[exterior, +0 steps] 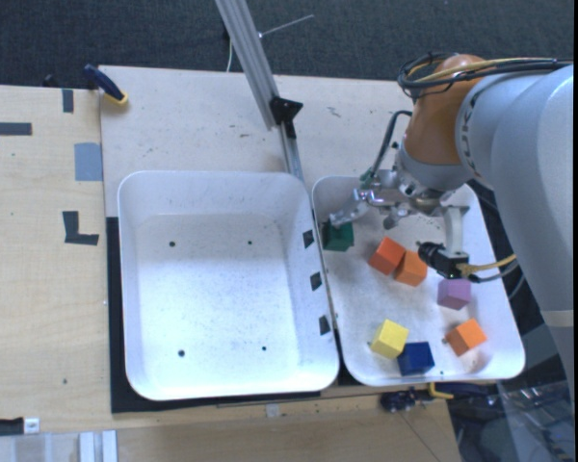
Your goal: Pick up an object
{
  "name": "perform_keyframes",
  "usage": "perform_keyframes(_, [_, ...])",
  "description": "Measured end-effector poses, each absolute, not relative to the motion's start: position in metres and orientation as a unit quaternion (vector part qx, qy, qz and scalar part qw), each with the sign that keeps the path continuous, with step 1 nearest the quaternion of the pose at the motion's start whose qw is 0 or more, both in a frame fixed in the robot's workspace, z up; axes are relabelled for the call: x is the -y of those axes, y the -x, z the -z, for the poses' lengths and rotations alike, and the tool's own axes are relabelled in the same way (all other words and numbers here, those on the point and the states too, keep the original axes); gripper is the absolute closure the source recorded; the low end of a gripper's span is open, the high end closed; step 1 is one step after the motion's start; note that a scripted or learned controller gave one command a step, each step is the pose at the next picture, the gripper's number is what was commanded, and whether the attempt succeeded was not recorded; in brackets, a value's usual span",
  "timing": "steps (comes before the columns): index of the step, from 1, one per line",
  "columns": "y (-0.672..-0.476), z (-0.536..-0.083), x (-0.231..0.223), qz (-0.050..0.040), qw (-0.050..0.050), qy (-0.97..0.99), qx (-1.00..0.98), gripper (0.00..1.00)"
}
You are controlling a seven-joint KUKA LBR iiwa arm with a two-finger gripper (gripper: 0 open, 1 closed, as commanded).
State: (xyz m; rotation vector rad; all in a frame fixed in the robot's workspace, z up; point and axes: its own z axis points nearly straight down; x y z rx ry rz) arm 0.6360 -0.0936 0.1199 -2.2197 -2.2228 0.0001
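Over the right bin (491, 354), near its far left corner, the gripper (352, 215) sits right above a green block (338, 237). Block looks touching or just under the fingertips, but I can't tell from this angle if the gripper is released or clenched, so no claim that it's holding anything.

Other candidates in the same bin:
- two orange blocks (398, 260) touching each other, mid-bin
- purple block (453, 294) to their right, near the arm's cable
- yellow block (389, 338) touching a blue block (416, 357), near edge
- small orange block (467, 335) near the right corner, on its own

Left bin (135, 258) has only specks on its floor.

Handling guess: these look like small rigid cubes, light, probably wood or foam, not fragile. Flat faces, so a pinch across two opposite faces should hold; corners-on would slip or twist.

Green block is the obvious target, but it sits just beside the bin wall, so one finger may have no room on that side. Better to grip along the wall direction. Lone orange block is the easier fallback: clear space all round. The touching pairs are worse, a finger would wedge between them or push both.
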Motion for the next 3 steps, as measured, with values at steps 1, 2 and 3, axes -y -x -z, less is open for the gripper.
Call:
perform_keyframes(1, [-0.641, -0.115, 0.094, 0.0056, -0.007, 0.706, 0.708, 0.0])
perform_keyframes(2, [-0.643, -0.126, 0.093, 0.0076, -0.009, 0.706, 0.708, 1.0])
perform_keyframes(3, [-0.638, -0.171, 0.093, 0.001, -0.001, 0.706, 0.708, 1.0])
